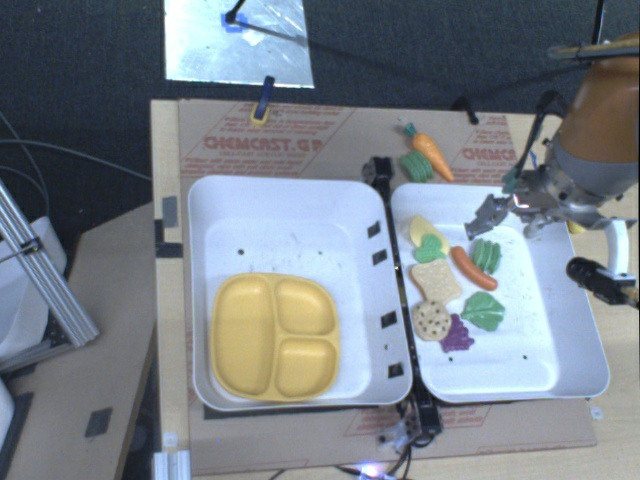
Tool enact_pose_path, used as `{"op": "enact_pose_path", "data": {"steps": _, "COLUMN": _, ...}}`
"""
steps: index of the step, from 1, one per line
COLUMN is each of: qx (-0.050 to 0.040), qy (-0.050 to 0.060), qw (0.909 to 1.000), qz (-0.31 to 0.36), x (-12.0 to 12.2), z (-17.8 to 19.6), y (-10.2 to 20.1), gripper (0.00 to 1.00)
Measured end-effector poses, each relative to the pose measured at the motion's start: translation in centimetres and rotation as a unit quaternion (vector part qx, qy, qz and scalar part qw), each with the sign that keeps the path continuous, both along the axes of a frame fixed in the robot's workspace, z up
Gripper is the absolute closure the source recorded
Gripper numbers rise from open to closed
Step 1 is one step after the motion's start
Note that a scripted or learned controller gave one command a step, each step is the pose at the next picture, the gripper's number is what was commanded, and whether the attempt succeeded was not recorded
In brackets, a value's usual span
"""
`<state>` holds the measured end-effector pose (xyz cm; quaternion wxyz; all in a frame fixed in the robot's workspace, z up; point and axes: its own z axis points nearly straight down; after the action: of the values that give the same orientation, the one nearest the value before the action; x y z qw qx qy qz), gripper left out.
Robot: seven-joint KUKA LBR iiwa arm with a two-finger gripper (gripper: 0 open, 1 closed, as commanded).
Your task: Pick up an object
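The right bin (560,368) holds a cluster of toy food near its left side: a yellow piece (421,231), a green piece (431,250), a red-orange sausage (472,268), a dark green vegetable (487,256), a cracker (437,282), a cookie (431,320), purple grapes (459,335) and a green leaf (484,311). My gripper (487,217) hangs over the bin's upper middle, just above the dark green vegetable, with its fingers spread and nothing between them.
The left bin (230,208) holds a yellow three-compartment plate (276,335). A toy carrot (433,155) and a green piece (416,167) lie on the cardboard behind the right bin. A shiny sheet (238,26) lies at the back.
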<state>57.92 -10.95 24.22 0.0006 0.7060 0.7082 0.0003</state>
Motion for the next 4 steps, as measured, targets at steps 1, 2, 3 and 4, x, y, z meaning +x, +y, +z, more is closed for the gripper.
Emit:
{"op": "enact_pose_path", "data": {"steps": 1, "qx": 0.0014, "qy": 0.005, "qw": 1.0, "qz": -0.002, "x": -6.0, "z": -9.0, "y": 0.0, "gripper": 0.0}}
{"op": "enact_pose_path", "data": {"steps": 2, "qx": 0.0014, "qy": -0.001, "qw": 1.0, "qz": -0.002, "x": -9.1, "z": -15.9, "y": 2.1, "gripper": 0.0}}
{"op": "enact_pose_path", "data": {"steps": 3, "qx": -0.0004, "qy": -0.007, "qw": 1.0, "qz": -0.002, "x": -8.7, "z": -14.1, "y": 1.8, "gripper": 1.0}}
{"op": "enact_pose_path", "data": {"steps": 4, "qx": 0.0012, "qy": -0.004, "qw": 1.0, "qz": 0.004, "x": -9.1, "z": -5.3, "y": 8.2, "gripper": 1.0}}
